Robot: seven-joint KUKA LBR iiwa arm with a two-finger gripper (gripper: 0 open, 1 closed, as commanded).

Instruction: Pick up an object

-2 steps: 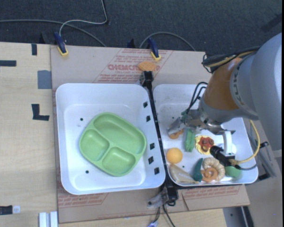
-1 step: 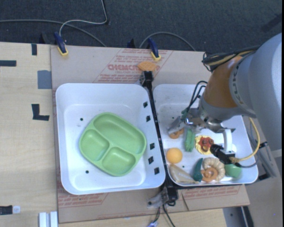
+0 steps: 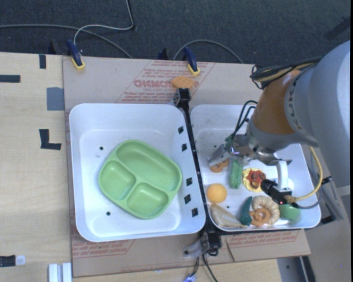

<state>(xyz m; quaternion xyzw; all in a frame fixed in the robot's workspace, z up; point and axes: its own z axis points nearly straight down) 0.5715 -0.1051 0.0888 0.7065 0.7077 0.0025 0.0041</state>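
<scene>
My gripper (image 3: 223, 156) is low in the right bin (image 3: 209, 119), near its middle, and it stands open with nothing visibly held between its fingers. A small orange piece (image 3: 218, 167) lies just below the left fingertip. A green pickle-shaped toy (image 3: 234, 174) lies just under the right one. An orange ball (image 3: 216, 192) sits closer to the front. The grey arm with its orange band (image 3: 273, 107) hides the bin's right rear part.
More toy food crowds the right bin's front: a red and yellow piece (image 3: 254, 178), a tan pretzel (image 3: 263, 210), a teal piece (image 3: 246, 210), a green piece (image 3: 289, 212) and a beige piece (image 3: 222, 217). A green divided plate (image 3: 140, 178) lies in the left bin (image 3: 85, 134).
</scene>
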